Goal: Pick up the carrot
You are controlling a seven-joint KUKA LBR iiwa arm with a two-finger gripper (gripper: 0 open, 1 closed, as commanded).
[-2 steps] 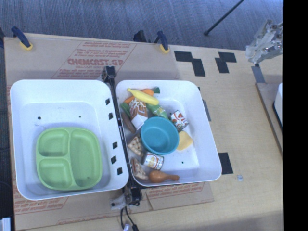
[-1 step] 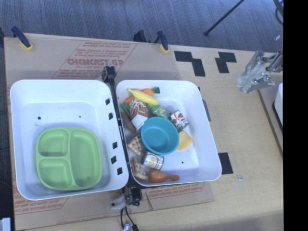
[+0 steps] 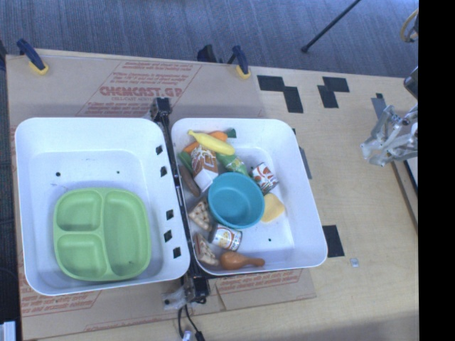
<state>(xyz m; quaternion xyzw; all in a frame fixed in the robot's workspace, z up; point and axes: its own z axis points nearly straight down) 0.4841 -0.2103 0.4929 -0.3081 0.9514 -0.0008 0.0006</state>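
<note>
Two shallow white plastic bins sit side by side on the bench, the left bin [image 3: 35,148] holding a light green divided plate [image 3: 102,233] with three compartments, set toward its near left part. The right bin [image 3: 302,190] is crowded along its left and middle. At its far end lies the carrot [image 3: 217,135], a short orange piece with a green tip pointing right, partly covered by a yellow plastic banana [image 3: 212,143] that lies across its near side. Just nearer than those is a brown and white carton [image 3: 205,165], and beside it a dark green item too jumbled to name. A blue round bowl [image 3: 236,200] stands upright in the middle of the bin, with a small red and white can [image 3: 264,177] touching its far right side and a yellow rounded piece [image 3: 273,208] at its right. Near the bowl's near edge lies a small tin with an orange label [image 3: 227,239], and at the bin's near rim a brown drumstick-shaped toy [image 3: 239,261].

The grey metal gripper [image 3: 387,144] hangs at the right edge of the view, over the bare bench and outside both bins. Whether it is wide or narrow cannot be told. The carrot lies well apart from it, far to its left.
</note>
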